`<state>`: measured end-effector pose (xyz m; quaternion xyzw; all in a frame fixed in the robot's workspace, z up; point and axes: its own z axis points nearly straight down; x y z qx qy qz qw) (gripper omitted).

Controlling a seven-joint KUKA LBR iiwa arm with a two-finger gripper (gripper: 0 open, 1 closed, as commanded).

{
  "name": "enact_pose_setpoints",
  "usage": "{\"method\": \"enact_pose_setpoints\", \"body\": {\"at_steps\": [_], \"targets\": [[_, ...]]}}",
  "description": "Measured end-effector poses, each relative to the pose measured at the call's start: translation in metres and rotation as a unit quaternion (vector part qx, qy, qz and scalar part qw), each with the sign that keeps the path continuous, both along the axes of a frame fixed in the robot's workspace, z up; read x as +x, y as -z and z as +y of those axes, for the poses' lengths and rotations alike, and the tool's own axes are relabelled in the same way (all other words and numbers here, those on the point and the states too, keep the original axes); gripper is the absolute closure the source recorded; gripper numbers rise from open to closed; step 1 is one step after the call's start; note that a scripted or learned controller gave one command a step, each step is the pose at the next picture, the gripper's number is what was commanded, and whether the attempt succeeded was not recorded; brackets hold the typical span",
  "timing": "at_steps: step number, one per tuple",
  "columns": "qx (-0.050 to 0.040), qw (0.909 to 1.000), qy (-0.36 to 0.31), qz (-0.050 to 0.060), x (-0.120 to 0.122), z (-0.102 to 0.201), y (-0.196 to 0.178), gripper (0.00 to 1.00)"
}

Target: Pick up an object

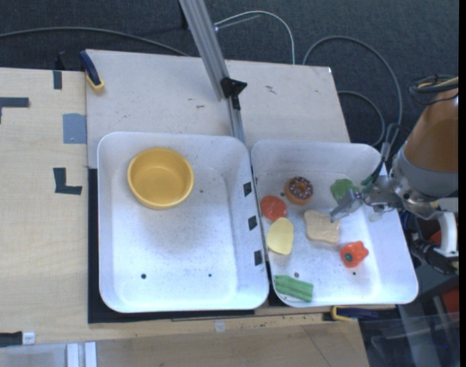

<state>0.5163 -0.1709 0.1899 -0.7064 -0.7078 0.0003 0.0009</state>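
The left bin point(172, 281) holds a single yellow bowl point(160, 177), upright with its mouth up, sitting in the far left corner; the rest of the bin floor is bare white with dark specks.

The right bin point(393, 281) touches the left one along their shared wall and holds the small toy foods. Nearest that wall lies a pale yellow piece point(280, 236), oval, its long axis running roughly near to far. Just beyond it, touching or nearly so, is a round red tomato point(273, 207). A little right and farther back sits a brown doughnut point(299, 190) with dark sprinkles, lying flat. At the near edge of the bin a green pod point(294, 287) lies with its long axis running left to right, tipped slightly down to the right, close against the near wall.

Toward the middle is a tan bread slice point(322, 227), flat, its long axis left to right. Behind it is a green piece point(342, 189). Near and to the right of the bread sits a red-orange pepper point(354, 254), with a green stem end pointing left.

The gripper point(341, 209) reaches in from the right, its tip between the green piece and the bread, just above the bread's right edge. Whether its fingers are apart or together cannot be told, and nothing is seen held.
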Motion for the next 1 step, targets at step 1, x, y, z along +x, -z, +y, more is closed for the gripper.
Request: {"method": "enact_pose_setpoints", "body": {"at_steps": [1], "targets": [[0.0000,1.0000,0.000,0.000,0.0000,-0.0001,0.0000,0.00]]}}
